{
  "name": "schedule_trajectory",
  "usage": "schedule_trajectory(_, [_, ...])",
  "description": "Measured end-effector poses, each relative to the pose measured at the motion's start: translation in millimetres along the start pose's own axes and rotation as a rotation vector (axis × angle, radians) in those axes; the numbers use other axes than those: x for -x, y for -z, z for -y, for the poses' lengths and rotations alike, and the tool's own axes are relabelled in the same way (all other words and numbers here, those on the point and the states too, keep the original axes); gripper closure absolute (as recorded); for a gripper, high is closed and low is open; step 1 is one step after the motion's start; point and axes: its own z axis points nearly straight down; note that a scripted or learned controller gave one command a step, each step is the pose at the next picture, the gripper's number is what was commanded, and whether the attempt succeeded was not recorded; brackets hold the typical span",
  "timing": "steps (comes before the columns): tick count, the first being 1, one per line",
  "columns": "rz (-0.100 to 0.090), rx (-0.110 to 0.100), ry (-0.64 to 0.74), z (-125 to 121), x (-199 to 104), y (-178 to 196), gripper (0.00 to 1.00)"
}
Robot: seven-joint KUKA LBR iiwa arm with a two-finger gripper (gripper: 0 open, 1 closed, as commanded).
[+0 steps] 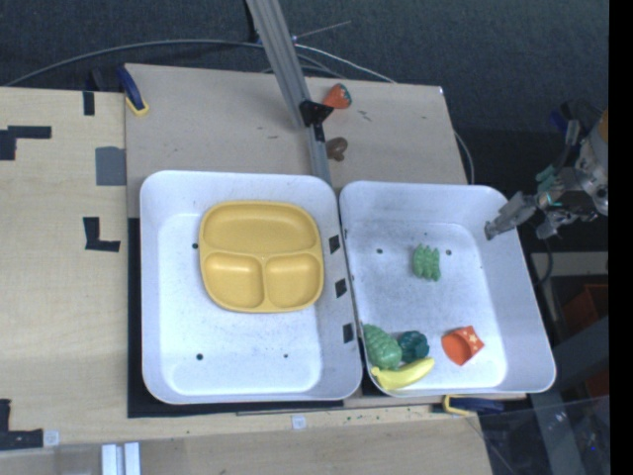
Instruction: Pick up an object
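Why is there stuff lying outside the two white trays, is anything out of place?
Two small things lie on the bench behind the bins, not in them: an orange-red object and a brownish one, both beside the slanted grey pole. Inside the bins nothing looks spilled or damaged; the yellow divided plate lies flat.

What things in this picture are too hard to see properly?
- Gripper, camera view: small and blurred at the right bin's rim, so its fingers are unclear.
- Arm: cut off by the right edge.
- Dark green toy: crowded between the green toy and the banana, shape unclear.
- Small green toy: too small to identify.
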Motion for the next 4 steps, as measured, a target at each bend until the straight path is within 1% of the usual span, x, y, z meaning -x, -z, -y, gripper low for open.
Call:
schedule_trajectory(1, [0.0, 0.0, 0.0, 0.0, -0.1, 0.0, 0.0])
schedule_trajectory(2, [0.0, -0.005, -0.002, -4.8, 7.8, -52.6, 0.0])
schedule_trajectory(4, [-0.001, -0.005, -0.001, 9.6, 5.6, -144.7, 0.0])
